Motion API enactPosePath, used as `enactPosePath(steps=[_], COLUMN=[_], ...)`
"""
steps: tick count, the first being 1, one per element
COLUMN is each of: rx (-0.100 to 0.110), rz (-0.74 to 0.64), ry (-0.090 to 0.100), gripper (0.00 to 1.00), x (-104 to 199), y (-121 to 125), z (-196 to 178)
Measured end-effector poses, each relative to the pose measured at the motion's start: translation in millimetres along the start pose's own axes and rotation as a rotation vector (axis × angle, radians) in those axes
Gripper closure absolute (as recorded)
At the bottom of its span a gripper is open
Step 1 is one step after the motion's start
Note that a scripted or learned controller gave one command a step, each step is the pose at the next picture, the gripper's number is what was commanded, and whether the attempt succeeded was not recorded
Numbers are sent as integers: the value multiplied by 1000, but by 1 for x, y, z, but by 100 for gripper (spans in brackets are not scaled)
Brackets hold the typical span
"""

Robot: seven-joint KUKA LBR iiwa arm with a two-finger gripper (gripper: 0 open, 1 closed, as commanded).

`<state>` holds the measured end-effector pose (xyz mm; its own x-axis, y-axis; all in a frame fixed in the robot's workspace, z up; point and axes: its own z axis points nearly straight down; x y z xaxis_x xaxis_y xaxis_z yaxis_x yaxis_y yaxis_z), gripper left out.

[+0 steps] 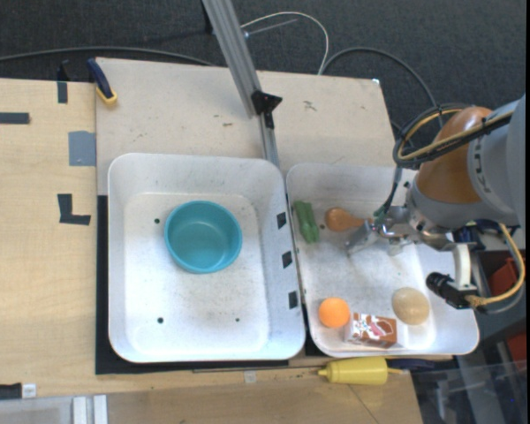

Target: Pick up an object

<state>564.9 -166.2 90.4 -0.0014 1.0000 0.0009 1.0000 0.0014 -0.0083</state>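
While claw (360, 237) hovers, brown ball (340, 219) just beside.

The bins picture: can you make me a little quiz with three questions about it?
1. True or false: the teal bowl sits in the right bin.
2. Which thing lies nearest the gripper? A) the orange ball B) the brown egg-shaped object C) the yellow bottle
3. Fill in: the green object lies against the right bin's ______ wall, as the camera sees it.

Key
1. False. The bowl is in the left bin.
2. B. It lies just up and left of the fingertips, while the ball is near the bin's front edge and the bottle lies on the bench in front of the bin.
3. Left.
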Motion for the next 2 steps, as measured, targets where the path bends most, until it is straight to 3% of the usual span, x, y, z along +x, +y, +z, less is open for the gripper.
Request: enactPosePath(steps=[1,2], rx=[-4,-11], rz=[-1,0], ry=[0,-2], gripper=[100,100], x=[0,-3], y=[1,11], z=[-13,-64])
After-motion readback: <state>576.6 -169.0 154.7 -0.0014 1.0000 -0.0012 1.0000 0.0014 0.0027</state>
